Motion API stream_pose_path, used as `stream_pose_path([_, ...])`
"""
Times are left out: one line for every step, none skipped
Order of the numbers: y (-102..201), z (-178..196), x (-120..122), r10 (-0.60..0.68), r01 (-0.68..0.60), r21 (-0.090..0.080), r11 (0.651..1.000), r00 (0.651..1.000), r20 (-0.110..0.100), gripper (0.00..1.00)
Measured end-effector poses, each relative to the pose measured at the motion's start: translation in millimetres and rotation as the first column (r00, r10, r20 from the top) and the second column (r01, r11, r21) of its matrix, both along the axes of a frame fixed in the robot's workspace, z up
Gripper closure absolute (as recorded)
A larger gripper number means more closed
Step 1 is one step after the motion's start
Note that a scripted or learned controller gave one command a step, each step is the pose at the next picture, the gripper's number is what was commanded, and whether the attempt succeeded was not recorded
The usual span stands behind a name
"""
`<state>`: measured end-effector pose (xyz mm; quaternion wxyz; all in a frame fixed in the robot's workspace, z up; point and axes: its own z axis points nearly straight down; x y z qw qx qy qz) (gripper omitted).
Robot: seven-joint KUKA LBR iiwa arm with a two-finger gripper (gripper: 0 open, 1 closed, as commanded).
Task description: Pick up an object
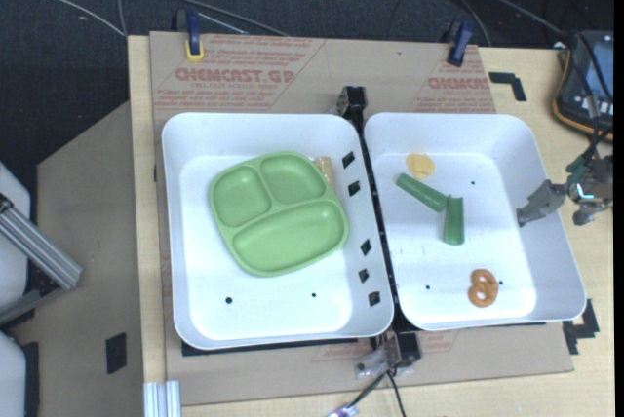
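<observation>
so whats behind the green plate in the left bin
A tan object peeks out past the far right edge of the green divided plate in the left bin. The plate covers most of it, so I cannot tell what it is.

Gripper (546,201) low at right, tilted leftward.

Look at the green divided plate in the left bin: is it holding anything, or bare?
Bare. All three compartments of the green plate show plain green. A small tan item lies at its upper right edge, outside it.
</observation>
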<state>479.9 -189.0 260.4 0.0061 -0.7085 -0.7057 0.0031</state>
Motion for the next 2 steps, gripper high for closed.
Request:
stream_pose_path([0.6, 5.8, 2.5, 0.004, -0.004, -0.003, 1.0, 1.0, 0.012, 0.0])
stream_pose_path([-5.2, -39.3, 5.7, 0.004, -0.004, -0.002, 1.0, 1.0, 0.008, 0.0])
